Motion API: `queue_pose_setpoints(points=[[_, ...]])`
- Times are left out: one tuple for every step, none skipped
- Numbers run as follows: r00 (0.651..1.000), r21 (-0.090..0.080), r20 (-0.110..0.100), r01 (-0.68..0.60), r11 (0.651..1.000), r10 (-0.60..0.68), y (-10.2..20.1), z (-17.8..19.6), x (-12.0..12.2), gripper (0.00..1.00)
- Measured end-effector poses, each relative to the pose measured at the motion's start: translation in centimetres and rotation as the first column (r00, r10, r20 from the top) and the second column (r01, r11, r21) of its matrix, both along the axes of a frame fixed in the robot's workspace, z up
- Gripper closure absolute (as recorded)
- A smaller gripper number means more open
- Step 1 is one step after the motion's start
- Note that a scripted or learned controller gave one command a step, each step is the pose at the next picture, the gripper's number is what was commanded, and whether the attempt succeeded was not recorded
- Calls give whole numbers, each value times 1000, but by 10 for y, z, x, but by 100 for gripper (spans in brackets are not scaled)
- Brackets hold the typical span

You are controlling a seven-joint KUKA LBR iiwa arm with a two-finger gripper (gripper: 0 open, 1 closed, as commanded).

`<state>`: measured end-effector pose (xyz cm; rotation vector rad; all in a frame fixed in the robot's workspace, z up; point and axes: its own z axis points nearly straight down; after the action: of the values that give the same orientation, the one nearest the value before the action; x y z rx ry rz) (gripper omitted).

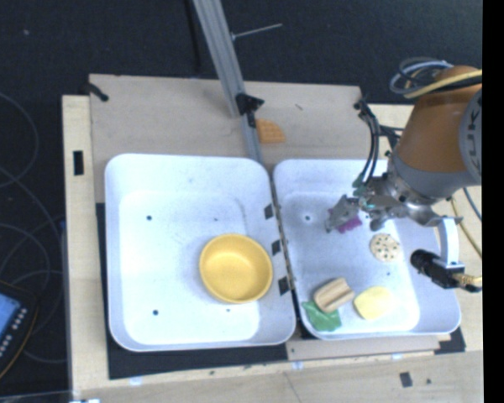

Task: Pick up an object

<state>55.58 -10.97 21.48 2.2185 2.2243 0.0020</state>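
My gripper hangs over the right bin, near the middle of its floor. A small purple object shows right at the gripper's tip, partly hidden by it; I cannot tell whether it is held. To the right lies a round speckled biscuit-like piece. Along the bin's front edge are a tan block, a green piece and a yellow lump. A yellow bowl sits in the left bin.
A slanted metal pole comes down to the bins' shared back corner. A small orange item lies on the bench behind them. The arm's orange band looms over the right bin's back right.
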Motion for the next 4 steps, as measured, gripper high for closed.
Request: queue_pose_setpoints(points=[[1000, 0, 1, 2, 1000, -2, 0, 0, 0, 0], [1000, -3, -5, 4, 1000, -4, -11, -50, -4, 0], [1000, -3, -5, 6, 1000, -6, -5, -97, -1, 0], [1000, -4, -2, 5, 1000, -5, -6, -115, -1, 0]])
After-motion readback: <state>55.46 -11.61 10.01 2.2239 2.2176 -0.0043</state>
